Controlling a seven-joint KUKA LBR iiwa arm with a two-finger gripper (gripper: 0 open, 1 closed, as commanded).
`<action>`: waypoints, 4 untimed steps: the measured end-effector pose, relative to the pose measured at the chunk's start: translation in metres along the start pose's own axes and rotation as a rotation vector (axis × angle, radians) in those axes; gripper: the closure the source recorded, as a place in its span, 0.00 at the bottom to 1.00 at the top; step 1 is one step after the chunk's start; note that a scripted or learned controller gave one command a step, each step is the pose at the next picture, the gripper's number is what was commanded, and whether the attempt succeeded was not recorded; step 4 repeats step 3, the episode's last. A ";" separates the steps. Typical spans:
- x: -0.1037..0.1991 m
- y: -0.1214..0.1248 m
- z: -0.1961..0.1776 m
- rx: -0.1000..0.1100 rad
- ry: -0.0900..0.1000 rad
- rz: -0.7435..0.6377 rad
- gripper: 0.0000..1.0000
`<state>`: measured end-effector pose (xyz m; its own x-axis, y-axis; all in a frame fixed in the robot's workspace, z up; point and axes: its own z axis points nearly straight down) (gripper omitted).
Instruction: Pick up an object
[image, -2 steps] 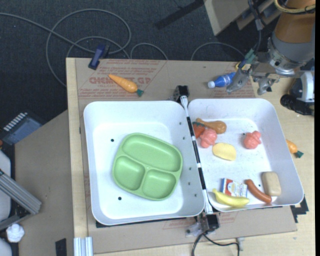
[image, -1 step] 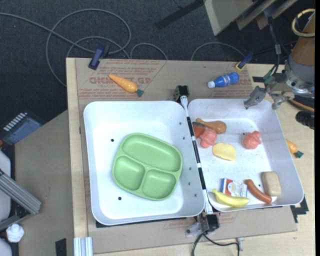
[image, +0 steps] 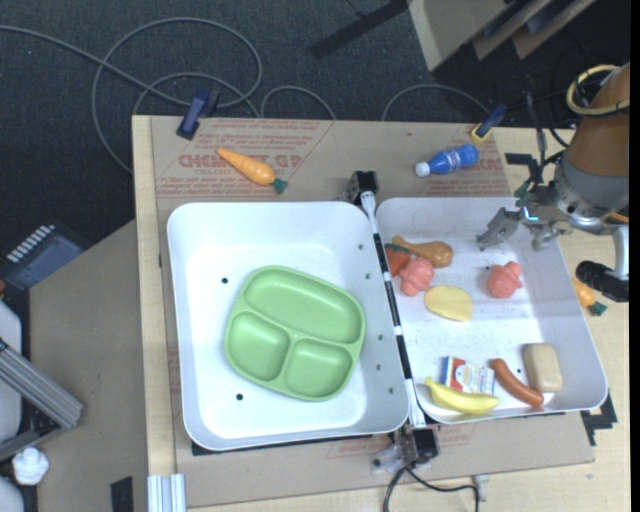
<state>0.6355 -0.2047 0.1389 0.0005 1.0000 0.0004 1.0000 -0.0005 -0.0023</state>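
Pink toy (image: 504, 279) lying in right bin (image: 570, 340), at 6 o'clock from gripper (image: 521, 228). I'm seeing fingers spread, pinching nothing. I'm judging approach step underway; next move calling for descent toward 6 o'clock, centring over toy.

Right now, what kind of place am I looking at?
Probably a robotics lab test bench: a robot arm reaches over two white bins, toy food like a banana sits inside, and cables trail across the floor.

Claw (image: 520, 228) low (fingers splayed), arm right
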 end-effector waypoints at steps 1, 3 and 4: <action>0.001 -0.032 0.035 0.000 0.000 0.000 0.00; 0.086 -0.043 -0.013 -0.001 0.001 -0.002 1.00; 0.086 -0.043 -0.013 -0.001 0.001 -0.002 1.00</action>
